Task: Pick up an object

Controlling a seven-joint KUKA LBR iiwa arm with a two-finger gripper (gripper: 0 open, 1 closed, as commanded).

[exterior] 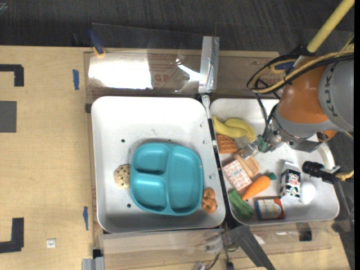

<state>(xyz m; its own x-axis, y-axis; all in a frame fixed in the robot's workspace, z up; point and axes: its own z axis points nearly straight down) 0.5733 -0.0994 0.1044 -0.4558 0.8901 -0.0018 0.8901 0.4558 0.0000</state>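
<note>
Several items lay in the right bin (pixel 329 207); the jaws (pixel 262 145) were lowered beside the banana (pixel 235 128), their state impossible to tell. Descent and closing were judged next.

A teal divided plate (pixel 167 177) is seen in the white left bin (pixel 107 122), flanked by a speckled beige cookie (pixel 121 175) and a small orange pumpkin (pixel 209 200). A yellow banana (pixel 234 127), an orange carrot (pixel 256 186) and a black-and-white carton (pixel 291 183) are seen in the white right bin (pixel 323 204).
</note>
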